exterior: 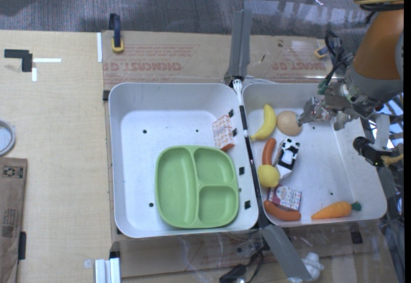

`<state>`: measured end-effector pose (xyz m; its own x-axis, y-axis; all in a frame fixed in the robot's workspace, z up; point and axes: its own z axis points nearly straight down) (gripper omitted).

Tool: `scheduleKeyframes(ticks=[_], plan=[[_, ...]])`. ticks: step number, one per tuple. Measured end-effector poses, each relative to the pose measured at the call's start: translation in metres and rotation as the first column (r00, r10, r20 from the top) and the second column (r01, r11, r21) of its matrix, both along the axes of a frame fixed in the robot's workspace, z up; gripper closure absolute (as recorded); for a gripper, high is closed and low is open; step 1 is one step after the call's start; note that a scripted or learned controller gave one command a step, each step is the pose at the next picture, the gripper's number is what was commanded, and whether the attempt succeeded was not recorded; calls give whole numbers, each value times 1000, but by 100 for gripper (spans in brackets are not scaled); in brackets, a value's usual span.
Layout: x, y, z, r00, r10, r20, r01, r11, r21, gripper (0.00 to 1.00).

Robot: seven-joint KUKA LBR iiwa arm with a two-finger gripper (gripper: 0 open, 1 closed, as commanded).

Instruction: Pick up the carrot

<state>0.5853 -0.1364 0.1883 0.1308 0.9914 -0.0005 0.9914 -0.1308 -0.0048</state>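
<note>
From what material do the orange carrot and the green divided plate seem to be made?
Orange carrot: probably moulded plastic, a toy; its colour is even and its surface smooth, with a small green tip. Green divided plate: probably matte plastic; one flat colour, rounded moulded compartments, only soft shine.

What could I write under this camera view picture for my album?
Robot arm's end effector hovers over the right bin, far from the carrot near its front edge.

A robotics lab bench. Two shallow white plastic bins point(122, 147) sit on a pale wooden benchtop point(51, 115) with taped brown cardboard point(173, 57). Loose cables point(237, 269) trail below.
</note>
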Motion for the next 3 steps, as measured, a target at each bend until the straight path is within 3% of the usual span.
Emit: scheduleKeyframes(ticks=[1, 2, 3], plan=[[-83, -2, -26, 994, -105, 1, 105, 994, 0, 0], [-83, -2, -26, 995, -104, 1, 104, 995, 0, 0], [-108, -8, -72, 997, 83, 1, -83, 997, 1, 0]])
